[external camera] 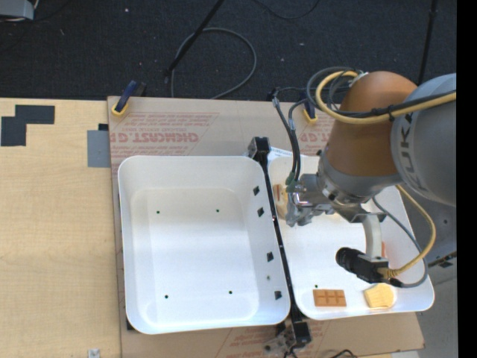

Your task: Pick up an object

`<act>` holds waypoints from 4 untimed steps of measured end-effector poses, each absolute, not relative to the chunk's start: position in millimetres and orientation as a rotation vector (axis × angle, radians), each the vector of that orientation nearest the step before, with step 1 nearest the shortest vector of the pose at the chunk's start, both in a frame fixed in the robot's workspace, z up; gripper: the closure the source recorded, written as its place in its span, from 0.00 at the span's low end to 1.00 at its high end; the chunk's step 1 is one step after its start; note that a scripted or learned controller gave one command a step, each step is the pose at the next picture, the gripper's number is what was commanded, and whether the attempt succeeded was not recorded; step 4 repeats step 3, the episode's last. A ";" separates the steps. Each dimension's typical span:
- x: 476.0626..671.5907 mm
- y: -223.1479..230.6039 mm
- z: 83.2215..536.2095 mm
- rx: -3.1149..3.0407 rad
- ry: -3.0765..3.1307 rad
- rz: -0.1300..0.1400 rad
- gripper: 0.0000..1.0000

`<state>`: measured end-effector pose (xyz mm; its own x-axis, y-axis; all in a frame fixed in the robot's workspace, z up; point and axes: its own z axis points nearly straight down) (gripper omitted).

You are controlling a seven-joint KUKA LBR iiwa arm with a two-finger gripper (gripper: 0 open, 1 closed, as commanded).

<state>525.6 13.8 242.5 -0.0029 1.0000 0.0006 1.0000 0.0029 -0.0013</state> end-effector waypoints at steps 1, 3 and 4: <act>524.2 56.7 240.8 -2.218 -2.224 0.001 1.00; 516.7 109.5 223.4 -2.221 -2.221 0.002 0.00; 516.7 109.5 223.4 -2.221 -2.221 0.002 0.00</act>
